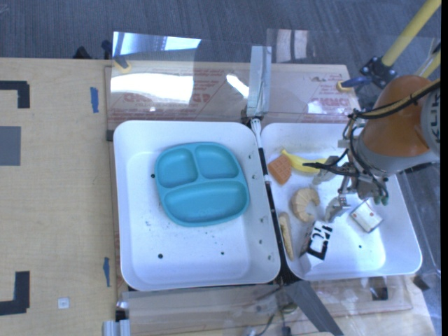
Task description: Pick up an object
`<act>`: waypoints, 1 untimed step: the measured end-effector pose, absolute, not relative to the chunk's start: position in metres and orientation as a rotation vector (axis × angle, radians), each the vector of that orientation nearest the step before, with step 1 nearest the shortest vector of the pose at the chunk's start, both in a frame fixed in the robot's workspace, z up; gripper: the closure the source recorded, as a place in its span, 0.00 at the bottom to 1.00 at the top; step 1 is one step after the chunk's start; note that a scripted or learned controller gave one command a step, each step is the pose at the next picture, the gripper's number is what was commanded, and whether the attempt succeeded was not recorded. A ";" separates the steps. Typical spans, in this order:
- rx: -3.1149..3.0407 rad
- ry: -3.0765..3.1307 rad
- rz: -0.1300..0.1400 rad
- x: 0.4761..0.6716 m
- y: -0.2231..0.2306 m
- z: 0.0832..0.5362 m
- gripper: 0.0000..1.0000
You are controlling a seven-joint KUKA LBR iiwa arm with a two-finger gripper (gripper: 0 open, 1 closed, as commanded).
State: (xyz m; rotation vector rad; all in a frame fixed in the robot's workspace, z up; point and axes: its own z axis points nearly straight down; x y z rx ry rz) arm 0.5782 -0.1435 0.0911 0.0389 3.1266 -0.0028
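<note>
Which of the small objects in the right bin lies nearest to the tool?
The white block, just right of the tool; the round beige piece lies farther left.

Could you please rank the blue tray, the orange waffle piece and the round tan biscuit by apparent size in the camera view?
1. Blue tray, by far the largest.
2. Tan biscuit and orange waffle piece look about alike, so I will not rank them.
</note>
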 end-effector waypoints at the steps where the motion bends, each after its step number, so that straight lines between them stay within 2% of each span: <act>1: 0.038 3.115 -0.006 0.581 -0.143 0.104 1.00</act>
